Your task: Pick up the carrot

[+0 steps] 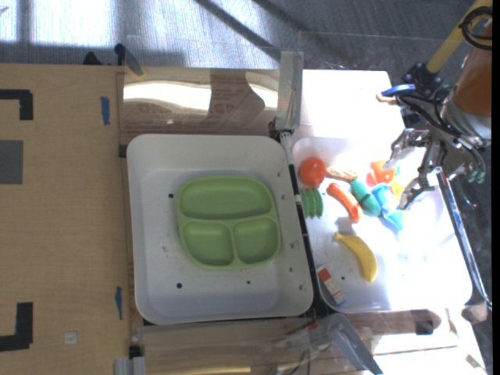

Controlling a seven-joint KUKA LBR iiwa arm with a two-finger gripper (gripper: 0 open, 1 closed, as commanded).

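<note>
Orange plastic, the carrot (343,200) in the right bin (between tomato (312,170) and teal toy (370,198)) looks light, stiff, slippery: grip mid-body; the open pincer (412,166) holds nothing.

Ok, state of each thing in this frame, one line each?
gripper: open, above the right bin, holding nothing
carrot: lying in the right bin, not gripped
banana: lying in the right bin, near its front
tomato: resting by the right bin's left wall
green tray: flat in the left bin, compartments bare
teal toy: lying just right of the carrot
</note>
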